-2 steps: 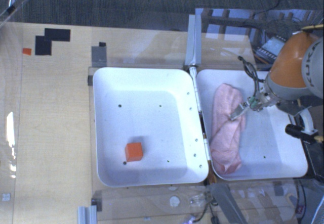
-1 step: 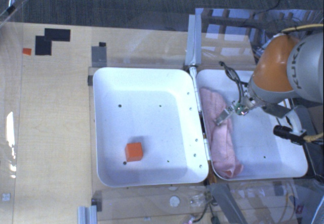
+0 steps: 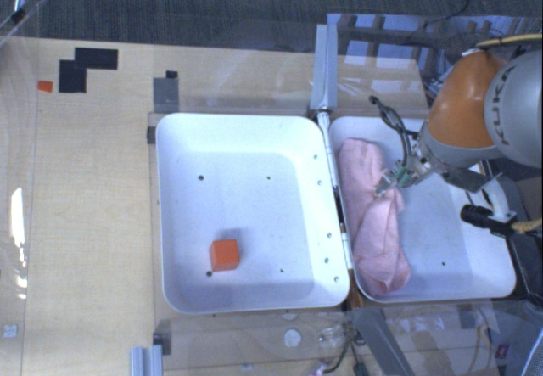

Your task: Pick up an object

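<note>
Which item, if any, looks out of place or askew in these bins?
Nothing is spilled or damaged. The pink cloth lies rumpled lengthwise along the right bin's left wall, with the gripper at its right edge. The orange block sits flat in the left bin.

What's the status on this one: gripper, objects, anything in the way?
Gripper low in right bin, at pink cloth roll, grasp unconfirmed. Orange block alone in left bin, untouched. Nothing blocking either.
</note>
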### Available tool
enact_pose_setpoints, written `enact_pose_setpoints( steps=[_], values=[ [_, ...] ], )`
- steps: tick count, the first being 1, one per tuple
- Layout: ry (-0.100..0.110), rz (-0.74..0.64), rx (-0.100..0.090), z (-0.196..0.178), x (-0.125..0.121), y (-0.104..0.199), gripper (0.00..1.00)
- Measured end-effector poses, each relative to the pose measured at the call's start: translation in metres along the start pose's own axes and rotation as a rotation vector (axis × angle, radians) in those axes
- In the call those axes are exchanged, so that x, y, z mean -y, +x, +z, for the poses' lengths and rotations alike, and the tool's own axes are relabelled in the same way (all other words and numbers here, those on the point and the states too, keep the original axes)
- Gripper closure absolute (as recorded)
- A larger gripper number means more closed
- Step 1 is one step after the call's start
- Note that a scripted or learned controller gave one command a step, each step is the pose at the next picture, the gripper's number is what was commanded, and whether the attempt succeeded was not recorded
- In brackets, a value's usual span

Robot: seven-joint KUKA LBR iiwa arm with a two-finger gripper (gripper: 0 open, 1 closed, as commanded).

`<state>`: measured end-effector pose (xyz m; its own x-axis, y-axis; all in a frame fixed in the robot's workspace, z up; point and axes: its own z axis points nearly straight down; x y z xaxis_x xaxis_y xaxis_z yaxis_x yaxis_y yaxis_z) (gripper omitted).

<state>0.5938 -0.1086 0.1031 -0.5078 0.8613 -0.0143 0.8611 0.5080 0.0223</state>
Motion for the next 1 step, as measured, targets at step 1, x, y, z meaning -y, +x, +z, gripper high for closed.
enact_pose_setpoints(
  steps=[1],
  values=[
    [0.019, 0.382, -0.007, -0.0805, -0.0839, -0.0128, 1.0]
  ],
)
